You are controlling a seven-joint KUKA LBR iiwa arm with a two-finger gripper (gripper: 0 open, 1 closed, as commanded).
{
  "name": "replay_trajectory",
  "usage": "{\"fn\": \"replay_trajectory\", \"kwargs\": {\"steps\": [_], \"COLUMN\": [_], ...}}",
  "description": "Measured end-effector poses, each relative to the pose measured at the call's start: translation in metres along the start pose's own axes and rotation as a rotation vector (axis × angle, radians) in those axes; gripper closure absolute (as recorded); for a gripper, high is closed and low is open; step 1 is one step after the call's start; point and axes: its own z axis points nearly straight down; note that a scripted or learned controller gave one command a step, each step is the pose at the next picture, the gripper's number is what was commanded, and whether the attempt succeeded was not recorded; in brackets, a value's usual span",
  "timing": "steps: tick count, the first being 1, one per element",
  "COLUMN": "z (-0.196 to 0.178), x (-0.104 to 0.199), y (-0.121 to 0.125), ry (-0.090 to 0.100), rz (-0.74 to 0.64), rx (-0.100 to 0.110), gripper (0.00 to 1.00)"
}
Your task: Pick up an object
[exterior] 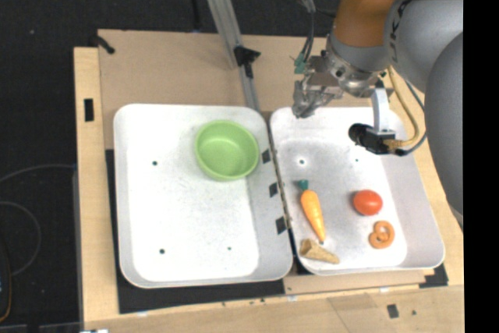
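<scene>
Nearest the camera, at the front edge of the right bin (413,191), lay a small tan piece shaped like a bread crust (318,252). Just behind it, a toy carrot (313,214) with a green top lay lengthwise close to the bin's left wall. To its right sat an orange pretzel-shaped ring (382,234), and just behind that a red tomato (367,203).

In the left bin (148,199), a light green bowl (226,150) stood upright toward the back right corner.

Farther back, the gripper (306,107) hung over the rear left corner of the right bin, well apart from the toys. Its fingers pointed downward with nothing seen between them; whether they were apart or together could not be told. The grey arm (421,19) with its orange band rose behind, to the right.
</scene>
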Motion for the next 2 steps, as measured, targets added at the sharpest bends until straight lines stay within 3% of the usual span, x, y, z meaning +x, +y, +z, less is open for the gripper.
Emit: {"fn": "replay_trajectory", "kwargs": {"steps": [1,2], "z": [0.015,0.011], "x": [0.049,0.096], "y": [0.019,0.021], "ry": [-0.002,-0.001], "rz": [0.001,0.002], "rx": [0.000,0.000], "gripper": [1.00,1.00]}}
